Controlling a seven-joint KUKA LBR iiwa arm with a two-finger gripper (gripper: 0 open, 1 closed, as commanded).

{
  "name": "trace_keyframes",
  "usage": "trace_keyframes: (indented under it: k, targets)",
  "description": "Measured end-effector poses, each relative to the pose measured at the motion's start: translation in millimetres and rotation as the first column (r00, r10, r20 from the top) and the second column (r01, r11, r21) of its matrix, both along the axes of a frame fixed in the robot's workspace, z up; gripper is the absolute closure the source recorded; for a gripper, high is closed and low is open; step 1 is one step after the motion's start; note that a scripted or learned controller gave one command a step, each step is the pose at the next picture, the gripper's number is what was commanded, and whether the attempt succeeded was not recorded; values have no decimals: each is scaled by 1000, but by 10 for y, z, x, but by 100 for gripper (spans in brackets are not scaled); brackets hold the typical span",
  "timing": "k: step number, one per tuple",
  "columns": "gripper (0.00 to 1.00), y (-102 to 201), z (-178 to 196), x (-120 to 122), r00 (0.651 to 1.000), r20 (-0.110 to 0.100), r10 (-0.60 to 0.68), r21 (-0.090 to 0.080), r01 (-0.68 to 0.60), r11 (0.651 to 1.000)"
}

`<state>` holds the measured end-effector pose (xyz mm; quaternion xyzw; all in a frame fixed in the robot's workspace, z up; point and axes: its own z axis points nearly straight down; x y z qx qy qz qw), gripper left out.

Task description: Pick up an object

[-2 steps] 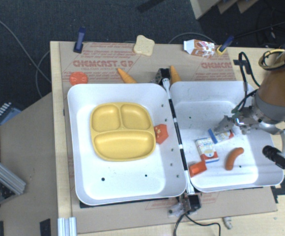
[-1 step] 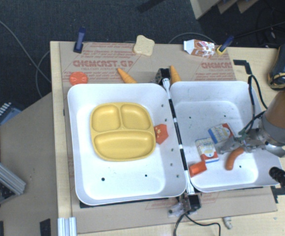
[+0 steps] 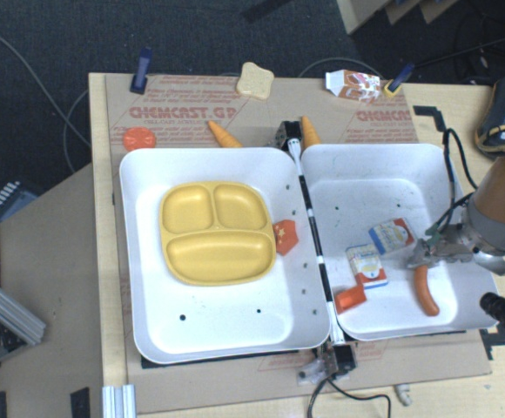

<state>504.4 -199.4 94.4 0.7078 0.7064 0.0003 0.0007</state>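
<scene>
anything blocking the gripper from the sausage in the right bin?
Nothing visible does. The gripper sits just above the top end of the sausage, with bare floor of the right bin around it. The small cartons lie to the camera's left, apart from the sausage.

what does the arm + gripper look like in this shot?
The arm is grey with an orange-brown band above the wrist. The gripper is a small grey metal piece with thin fingers; thin dark wires run along it. It is too blurred for any markings.
</scene>
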Motion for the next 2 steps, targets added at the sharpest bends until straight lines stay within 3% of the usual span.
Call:
trace_keyframes:
  k: [1,2]
  targets:
    - [100,496,-98,749,1000,1,4,2,-4,1000]
    - [100,1422,916,939,1000,2,5,2,-5,1000]
